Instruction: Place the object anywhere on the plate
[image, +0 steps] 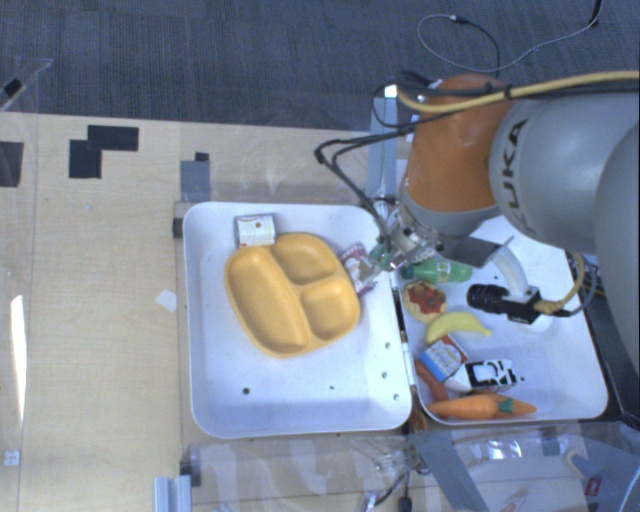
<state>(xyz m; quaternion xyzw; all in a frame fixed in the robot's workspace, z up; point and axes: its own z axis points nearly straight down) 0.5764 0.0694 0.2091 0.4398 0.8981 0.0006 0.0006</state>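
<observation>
**Yellow plate to the claw's left, a small packet at its tips**

Yellow and three-sectioned, the plate (292, 293) lies in the left bin (215, 400), well to the left of the claw; a small white carton (255, 230) sits just beyond the plate's far rim, up and left of the claw; the claw (376, 262) hangs over the seam between the two bins, its tips closed on a small pink-and-clear packet (358, 268) that reaches the plate's right rim; just right of the claw lies a green bottle (436, 270); below and to its right, in the right bin (585, 385), rest a banana (458, 325), a small blue-and-red box (443, 358) and a carrot (478, 406).
</observation>
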